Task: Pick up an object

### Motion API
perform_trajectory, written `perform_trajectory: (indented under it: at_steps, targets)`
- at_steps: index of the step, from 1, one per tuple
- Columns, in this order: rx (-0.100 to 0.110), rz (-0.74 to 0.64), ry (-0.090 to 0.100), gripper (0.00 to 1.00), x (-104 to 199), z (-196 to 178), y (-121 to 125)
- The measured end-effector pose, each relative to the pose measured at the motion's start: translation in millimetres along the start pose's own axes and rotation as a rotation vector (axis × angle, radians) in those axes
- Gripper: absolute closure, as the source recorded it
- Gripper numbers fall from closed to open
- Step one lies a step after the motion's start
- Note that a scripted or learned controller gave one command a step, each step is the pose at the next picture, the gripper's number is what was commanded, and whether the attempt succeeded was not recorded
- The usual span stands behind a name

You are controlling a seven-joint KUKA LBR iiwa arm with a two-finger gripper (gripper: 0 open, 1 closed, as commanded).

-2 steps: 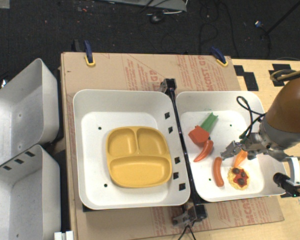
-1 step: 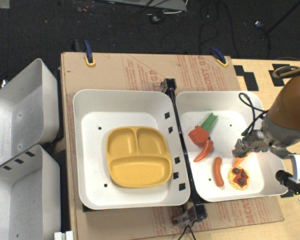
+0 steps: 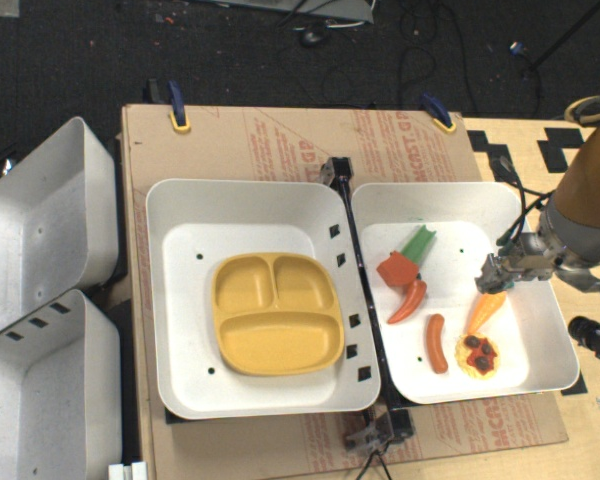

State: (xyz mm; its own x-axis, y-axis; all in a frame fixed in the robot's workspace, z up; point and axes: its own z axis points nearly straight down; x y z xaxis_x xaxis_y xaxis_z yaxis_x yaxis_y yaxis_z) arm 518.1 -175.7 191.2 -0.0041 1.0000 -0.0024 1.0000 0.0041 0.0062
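Observation:
In the right bin (image 3: 540,368) lie several toy foods. An orange carrot (image 3: 486,312) rests near the bin's right side, and my gripper (image 3: 499,274) is low over its upper end. Whether it touches the carrot is unclear. Left of it are a red pepper (image 3: 397,268) with a green stem (image 3: 417,240), a curved red chili (image 3: 408,303) and a small red sausage (image 3: 436,344). A yellow piece with dark red bits (image 3: 478,356) sits just below the carrot's tip.
The left bin (image 3: 170,268) holds a yellow divided plate (image 3: 277,314). A black divider with clips (image 3: 355,268) runs between the bins. The arm's orange band (image 3: 592,193) reaches in from the right edge. Grey trays (image 3: 40,238) stand to the far left.

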Motion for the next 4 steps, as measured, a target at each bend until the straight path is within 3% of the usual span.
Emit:
perform_trajectory:
  at_steps: [1,2,4]
  targets:
    - [0.001,0.001,0.000,1.00,-0.2,-29.1,1.4]
    - [0.006,-0.004,0.005,1.00,53.4,-40.9,-2.5]
    - [0.008,-0.004,0.004,1.00,150.4,-25.7,-9.8]
